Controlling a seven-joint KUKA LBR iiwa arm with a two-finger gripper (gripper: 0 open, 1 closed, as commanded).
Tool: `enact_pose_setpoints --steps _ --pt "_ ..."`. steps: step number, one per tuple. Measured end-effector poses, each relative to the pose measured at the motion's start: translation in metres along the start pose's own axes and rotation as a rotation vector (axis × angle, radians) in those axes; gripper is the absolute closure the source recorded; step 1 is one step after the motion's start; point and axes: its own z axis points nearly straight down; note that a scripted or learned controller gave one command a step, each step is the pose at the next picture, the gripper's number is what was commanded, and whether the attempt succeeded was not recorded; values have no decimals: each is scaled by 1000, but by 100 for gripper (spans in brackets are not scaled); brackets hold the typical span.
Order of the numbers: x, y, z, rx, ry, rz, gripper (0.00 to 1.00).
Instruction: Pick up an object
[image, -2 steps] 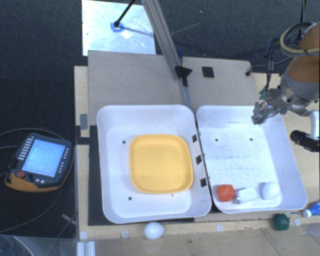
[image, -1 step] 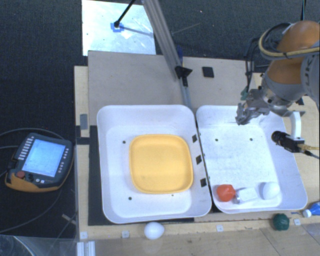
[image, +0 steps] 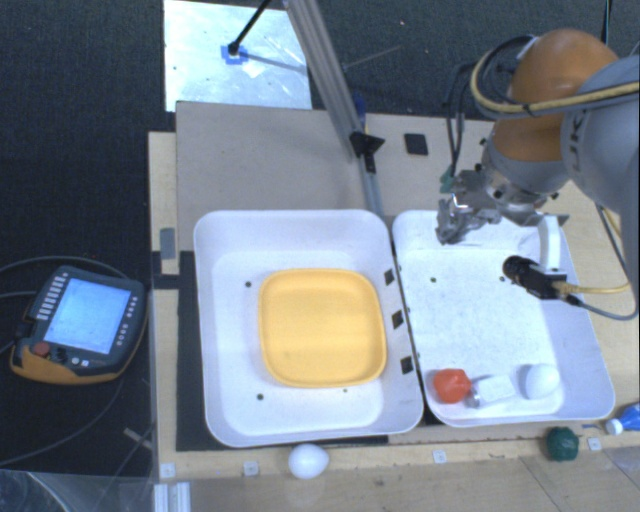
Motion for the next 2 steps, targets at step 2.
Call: enact_pose_setpoints --steps 2 --pt "108 2 5 1 0 1 100"
